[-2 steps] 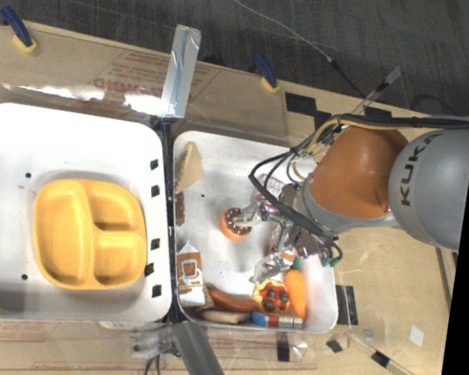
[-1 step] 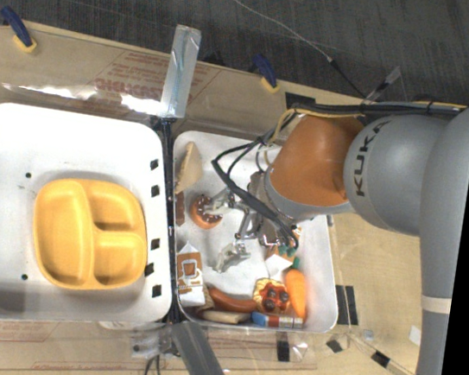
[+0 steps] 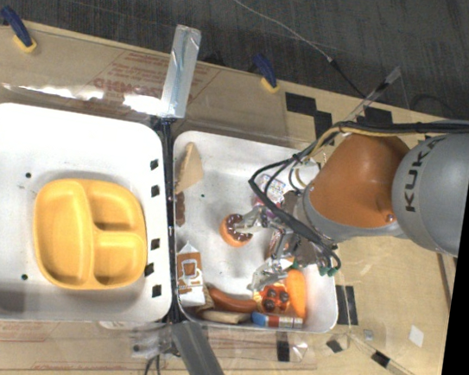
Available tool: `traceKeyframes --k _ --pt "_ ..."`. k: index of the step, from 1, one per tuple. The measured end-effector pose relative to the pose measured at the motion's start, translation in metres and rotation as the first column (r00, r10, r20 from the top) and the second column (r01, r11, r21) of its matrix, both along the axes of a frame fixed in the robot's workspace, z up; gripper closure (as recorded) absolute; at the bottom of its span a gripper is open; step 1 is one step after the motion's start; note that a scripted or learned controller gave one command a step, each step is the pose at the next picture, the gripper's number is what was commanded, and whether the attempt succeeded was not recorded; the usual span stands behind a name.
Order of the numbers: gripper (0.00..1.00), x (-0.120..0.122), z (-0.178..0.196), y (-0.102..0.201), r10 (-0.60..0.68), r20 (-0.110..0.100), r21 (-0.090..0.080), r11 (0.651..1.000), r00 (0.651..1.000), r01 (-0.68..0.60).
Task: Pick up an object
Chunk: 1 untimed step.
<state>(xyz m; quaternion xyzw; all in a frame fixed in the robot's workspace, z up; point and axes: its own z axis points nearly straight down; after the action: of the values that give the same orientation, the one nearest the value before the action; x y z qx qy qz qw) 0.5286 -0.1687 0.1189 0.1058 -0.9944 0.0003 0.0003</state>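
Hovering low in right bin (image 3: 223, 150), your claw (image 3: 270, 251) sits just right of donut toy (image 3: 234, 230), above orange toy (image 3: 287, 291); grip state: you cannot tell.

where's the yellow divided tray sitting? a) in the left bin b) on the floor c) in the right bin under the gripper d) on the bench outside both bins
a: the yellow divided tray lies flat inside the left bin, while the gripper works over the right bin among the small items there.
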Motion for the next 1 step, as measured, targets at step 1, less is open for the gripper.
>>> traceKeyframes --k 1 --pt "0.0 0.0198 -0.0265 0.0667 -0.054 0.002 -0.003 0.999 0.999 0.054"
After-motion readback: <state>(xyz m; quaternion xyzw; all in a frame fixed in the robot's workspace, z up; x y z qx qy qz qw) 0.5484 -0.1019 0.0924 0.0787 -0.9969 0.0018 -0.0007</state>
